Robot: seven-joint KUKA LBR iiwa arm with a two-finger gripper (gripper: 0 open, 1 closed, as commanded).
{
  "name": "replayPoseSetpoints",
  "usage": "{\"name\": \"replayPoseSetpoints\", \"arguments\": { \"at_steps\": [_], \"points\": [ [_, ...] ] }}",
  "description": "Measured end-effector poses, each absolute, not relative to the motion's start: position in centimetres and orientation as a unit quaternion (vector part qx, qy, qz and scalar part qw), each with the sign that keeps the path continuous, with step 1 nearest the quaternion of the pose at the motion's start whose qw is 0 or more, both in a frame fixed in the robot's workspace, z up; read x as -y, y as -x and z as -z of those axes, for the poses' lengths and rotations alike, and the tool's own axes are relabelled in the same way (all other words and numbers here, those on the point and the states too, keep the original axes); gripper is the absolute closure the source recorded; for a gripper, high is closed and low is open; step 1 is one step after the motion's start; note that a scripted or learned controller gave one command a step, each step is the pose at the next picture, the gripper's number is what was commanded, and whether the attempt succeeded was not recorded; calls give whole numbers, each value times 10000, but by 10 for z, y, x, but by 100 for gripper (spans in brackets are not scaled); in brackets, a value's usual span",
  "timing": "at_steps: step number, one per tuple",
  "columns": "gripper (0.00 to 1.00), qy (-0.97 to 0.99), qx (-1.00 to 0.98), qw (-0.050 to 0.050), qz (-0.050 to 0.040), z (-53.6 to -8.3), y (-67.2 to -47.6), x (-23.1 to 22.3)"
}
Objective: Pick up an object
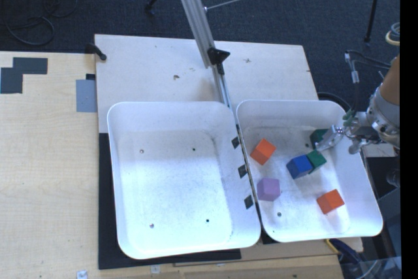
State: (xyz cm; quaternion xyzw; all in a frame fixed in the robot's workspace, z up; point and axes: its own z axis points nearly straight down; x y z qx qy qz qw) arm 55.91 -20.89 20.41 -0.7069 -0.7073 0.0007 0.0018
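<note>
Orange cube, gripper perhaps above green block.

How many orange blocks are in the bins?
2, both in the right bin: one orange block near the divider, another orange block toward the front right corner.

Seemingly no legible text anywhere.

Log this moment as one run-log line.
gripper over right bin | near green block, blue block | nothing seen held | left bin
</note>
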Motion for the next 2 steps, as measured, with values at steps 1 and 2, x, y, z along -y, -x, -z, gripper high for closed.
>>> {"name": "replayPoseSetpoints", "arguments": {
  "at_steps": [1, 2],
  "points": [
    [0, 7072, 7070, -8, -1, -113, -577, 175],
    [0, 7055, 7087, 3, 3, -90, -628, 137]
  ]
}}
